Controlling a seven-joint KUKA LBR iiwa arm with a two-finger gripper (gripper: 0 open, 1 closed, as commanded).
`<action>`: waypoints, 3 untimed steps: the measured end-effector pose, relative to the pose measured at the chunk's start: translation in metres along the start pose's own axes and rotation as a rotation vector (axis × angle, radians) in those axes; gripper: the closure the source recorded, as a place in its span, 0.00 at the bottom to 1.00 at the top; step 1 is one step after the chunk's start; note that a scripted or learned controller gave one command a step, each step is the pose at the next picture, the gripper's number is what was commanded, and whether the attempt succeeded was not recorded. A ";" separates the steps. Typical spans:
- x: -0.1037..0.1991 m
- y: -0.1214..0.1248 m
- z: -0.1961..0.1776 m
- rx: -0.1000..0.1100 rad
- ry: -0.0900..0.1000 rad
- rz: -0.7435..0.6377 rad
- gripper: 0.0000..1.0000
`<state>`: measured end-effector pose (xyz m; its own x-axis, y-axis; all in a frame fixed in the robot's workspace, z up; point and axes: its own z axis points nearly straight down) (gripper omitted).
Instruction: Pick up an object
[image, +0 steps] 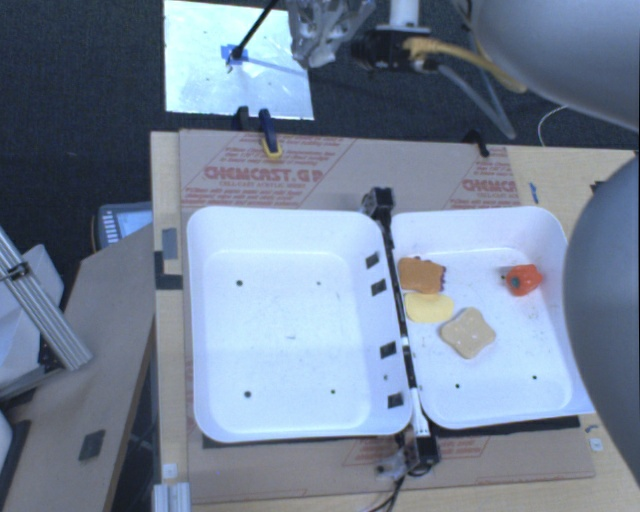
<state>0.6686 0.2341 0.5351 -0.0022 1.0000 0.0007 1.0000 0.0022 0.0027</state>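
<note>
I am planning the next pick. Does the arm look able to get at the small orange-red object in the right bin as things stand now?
Probably yes. The orange-red object lies alone near the far right of the right bin, apart from the three flat pieces near the divider. Nothing covers it, so the way from above looks free.

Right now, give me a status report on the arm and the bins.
Gripper up beyond the bins, holding nothing visible. Four pieces in right bin: orange piece, yellow piece, tan piece, red-orange piece. Nothing blocking them.

Two white bins (285, 225) — four items in right one: orange-brown piece (421, 275), yellow disc (430, 309), tan slice (468, 333), orange-red piece (522, 280).
</note>
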 end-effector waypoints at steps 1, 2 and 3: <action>0.000 0.000 0.000 0.001 0.000 -0.003 1.00; 0.000 0.000 0.000 0.001 0.000 -0.003 1.00; 0.000 0.000 0.000 0.001 0.000 -0.003 0.00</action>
<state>0.6681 0.2345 0.5351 -0.0057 1.0000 0.0004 1.0000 0.0057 0.0017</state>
